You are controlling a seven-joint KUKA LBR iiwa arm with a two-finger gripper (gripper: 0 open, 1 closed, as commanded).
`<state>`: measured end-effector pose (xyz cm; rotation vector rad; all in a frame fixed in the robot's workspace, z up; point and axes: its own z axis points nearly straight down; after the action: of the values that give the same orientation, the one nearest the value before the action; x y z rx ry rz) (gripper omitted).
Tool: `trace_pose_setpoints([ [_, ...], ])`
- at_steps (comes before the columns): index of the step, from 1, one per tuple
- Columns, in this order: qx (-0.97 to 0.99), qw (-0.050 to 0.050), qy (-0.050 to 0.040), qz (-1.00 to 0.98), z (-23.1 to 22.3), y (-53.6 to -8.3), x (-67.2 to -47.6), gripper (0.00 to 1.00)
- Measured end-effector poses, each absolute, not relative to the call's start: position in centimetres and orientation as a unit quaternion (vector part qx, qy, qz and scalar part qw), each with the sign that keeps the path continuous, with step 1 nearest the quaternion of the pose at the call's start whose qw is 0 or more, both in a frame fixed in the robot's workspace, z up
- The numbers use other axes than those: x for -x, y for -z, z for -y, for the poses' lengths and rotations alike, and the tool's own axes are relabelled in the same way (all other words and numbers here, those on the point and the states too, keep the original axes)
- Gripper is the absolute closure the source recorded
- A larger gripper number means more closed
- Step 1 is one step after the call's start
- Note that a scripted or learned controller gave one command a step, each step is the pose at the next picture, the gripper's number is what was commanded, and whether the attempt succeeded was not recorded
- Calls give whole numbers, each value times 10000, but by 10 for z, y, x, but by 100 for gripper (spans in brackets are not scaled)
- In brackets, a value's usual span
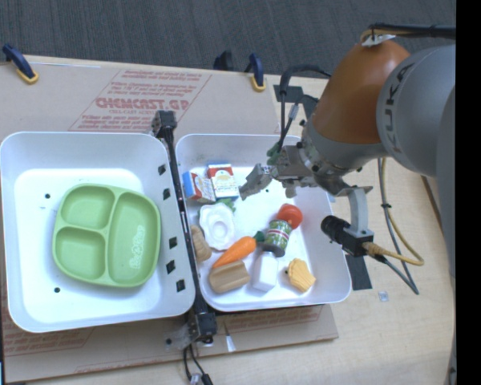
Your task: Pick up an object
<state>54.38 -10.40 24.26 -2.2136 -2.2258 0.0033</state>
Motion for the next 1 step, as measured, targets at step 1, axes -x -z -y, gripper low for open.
trace_pose_setpoints([
  [1, 7049, 17, -14, 7093, 121, -177, -480, 0],
])
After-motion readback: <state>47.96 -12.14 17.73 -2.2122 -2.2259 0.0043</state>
